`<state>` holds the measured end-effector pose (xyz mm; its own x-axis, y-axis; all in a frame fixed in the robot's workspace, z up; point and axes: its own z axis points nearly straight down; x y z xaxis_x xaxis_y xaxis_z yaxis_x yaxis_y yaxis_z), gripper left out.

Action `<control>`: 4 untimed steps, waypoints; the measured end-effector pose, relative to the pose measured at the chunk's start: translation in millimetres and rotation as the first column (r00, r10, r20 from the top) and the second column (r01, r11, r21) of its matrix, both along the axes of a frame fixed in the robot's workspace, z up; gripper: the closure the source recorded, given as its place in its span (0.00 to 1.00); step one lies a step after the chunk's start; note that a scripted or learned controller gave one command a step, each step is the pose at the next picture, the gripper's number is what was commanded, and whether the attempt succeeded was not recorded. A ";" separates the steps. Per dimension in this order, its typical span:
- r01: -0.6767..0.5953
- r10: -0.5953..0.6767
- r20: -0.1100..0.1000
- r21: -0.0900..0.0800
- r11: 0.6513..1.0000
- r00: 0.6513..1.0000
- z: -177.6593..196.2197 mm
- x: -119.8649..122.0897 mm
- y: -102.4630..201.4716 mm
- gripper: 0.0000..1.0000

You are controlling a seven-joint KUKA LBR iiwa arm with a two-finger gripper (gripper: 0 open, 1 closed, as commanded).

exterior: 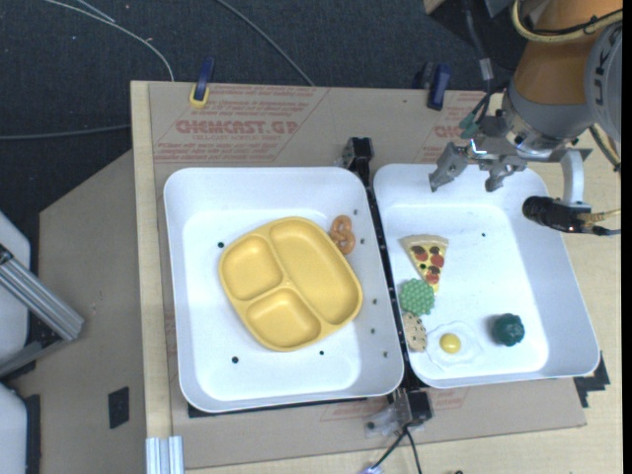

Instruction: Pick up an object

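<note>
On the left side of the surface (148, 265), a brown board printed with red lettering, sits the left white bin (188, 265). A yellow compartment plate (288, 282) with three wells lies tilted across its middle, and a small brown pretzel (343, 233) rests just beside the plate's upper right edge, close to the bin's right wall. A blue-and-yellow clamp (202, 80) grips the board's far edge above this bin, and a black clip (359, 151) stands at the far end of the seam between the two bins.

Right of the seam, the right white bin (553, 294) holds the loose toy foods. A pizza slice (427, 256) lies near its left wall, point toward the camera. Just below it sits a green broccoli piece (417, 296), touching a speckled cookie (416, 335) beneath it. A fried egg (452, 344) lies next to the cookie near the front wall, and a dark green round object (509, 330) sits apart to its right.

Over the far edge of this bin hangs the gripper (472, 173), its jaws spread with nothing between them, well apart from every food item. Above it rises the arm's orange band (568, 38).
</note>
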<state>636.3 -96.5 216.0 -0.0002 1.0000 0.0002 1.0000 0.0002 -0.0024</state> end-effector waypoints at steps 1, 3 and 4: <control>0.000 0.000 -0.005 0.001 1.000 1.000 -64.2 -0.8 -0.5 0.00; 0.001 -0.001 0.003 0.000 1.000 1.000 -111.0 5.8 -1.8 1.00; -0.001 0.001 0.011 -0.002 1.000 1.000 -46.8 11.5 -1.5 1.00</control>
<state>647.7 -97.9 169.2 -0.0010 1.0000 -0.0018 1.0000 0.0011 0.0087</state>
